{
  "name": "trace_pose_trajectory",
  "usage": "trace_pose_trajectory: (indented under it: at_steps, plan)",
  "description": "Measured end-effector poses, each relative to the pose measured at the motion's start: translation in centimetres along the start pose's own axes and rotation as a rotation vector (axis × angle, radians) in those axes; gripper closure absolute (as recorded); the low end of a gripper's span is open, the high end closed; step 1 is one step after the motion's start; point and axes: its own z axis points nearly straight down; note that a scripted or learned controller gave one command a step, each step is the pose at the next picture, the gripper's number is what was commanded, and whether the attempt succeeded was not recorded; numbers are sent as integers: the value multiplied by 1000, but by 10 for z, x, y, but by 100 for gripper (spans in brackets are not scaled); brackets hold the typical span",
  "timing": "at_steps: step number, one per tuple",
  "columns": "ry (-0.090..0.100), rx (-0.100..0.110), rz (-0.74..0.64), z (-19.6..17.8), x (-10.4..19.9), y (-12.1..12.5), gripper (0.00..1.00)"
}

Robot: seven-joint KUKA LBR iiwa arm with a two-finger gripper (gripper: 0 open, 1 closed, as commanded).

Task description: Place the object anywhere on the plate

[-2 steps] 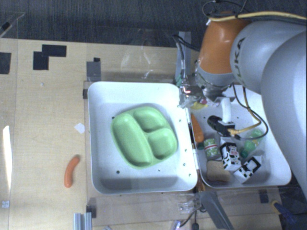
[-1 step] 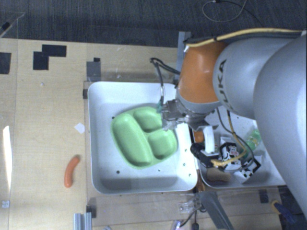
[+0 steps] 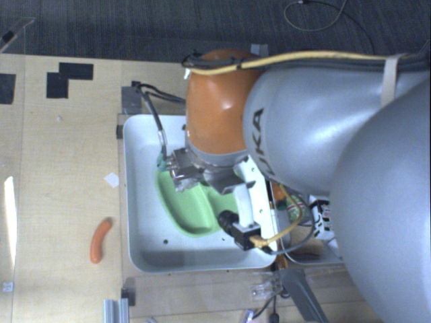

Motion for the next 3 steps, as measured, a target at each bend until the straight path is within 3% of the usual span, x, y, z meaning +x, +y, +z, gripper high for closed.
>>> trace_pose_trajectory:
  at_steps: [1, 2, 3]
  plan:
    - [-1, 3, -48, 13, -10, -23, 100]
    - [-1, 0, -432, -8, -10, -5, 100]
    - [-1, 1, -421, -4, -41, -30, 100]
